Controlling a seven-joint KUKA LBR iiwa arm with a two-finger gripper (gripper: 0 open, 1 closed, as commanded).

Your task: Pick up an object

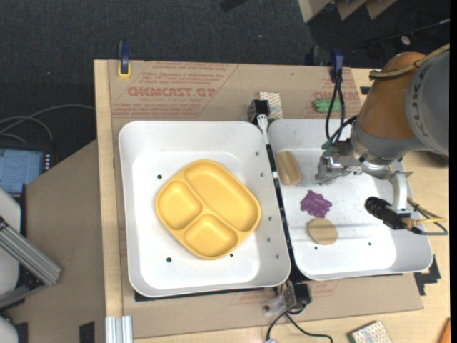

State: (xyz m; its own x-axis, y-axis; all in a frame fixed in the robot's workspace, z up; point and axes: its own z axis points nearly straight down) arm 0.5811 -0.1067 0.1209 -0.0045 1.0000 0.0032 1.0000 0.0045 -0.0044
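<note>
The tool (pixel 330 168) hovered at the twelve o'clock side of the right bin (pixel 410 259); whether it was apart or together could not be told. A purple lump (pixel 315 204), probably soft and light, lay at five o'clock from it, best pinched across its middle.

On the brown board (pixel 178 84) under my two bins, along its far edge, I read red print: "CHEMCAST GP" in large letters. A line of smaller red print runs above it and more red lettering lies further right, all too small for me to make out.
</note>
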